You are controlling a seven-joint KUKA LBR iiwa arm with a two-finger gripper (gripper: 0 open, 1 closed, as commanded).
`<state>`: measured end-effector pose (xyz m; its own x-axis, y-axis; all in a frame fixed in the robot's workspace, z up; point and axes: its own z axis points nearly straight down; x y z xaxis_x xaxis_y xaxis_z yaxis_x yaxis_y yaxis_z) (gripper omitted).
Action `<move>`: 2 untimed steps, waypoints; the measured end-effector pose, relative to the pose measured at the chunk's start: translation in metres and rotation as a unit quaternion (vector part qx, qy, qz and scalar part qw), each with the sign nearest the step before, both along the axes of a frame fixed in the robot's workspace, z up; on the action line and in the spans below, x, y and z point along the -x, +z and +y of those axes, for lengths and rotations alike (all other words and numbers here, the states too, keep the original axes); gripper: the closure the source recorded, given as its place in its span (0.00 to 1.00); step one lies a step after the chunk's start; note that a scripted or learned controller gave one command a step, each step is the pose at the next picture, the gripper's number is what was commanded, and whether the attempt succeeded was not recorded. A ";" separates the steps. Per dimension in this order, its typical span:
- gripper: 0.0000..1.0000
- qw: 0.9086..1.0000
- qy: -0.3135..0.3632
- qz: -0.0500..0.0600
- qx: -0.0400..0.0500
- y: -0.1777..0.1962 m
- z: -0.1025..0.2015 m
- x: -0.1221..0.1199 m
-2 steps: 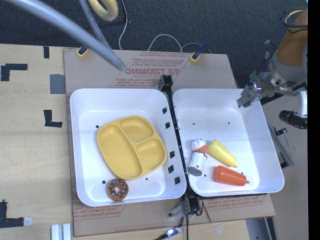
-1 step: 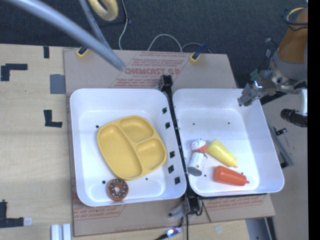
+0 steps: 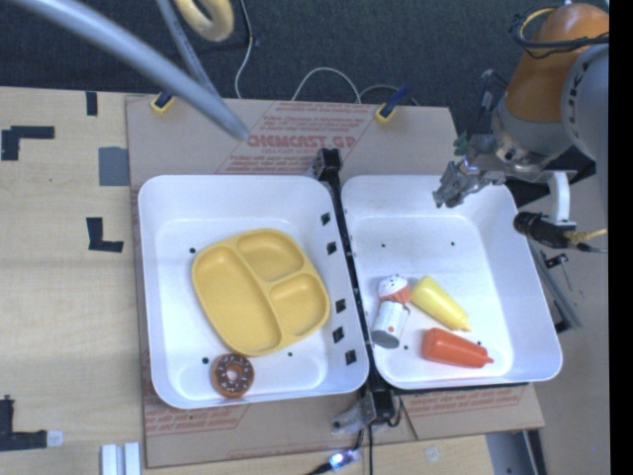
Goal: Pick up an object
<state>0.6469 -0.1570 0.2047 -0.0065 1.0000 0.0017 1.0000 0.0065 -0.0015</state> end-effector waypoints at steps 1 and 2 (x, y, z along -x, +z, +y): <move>1.00 1.000 0.000 0.000 0.000 0.003 0.065 0.001; 1.00 1.000 0.000 0.001 0.000 0.001 0.111 0.007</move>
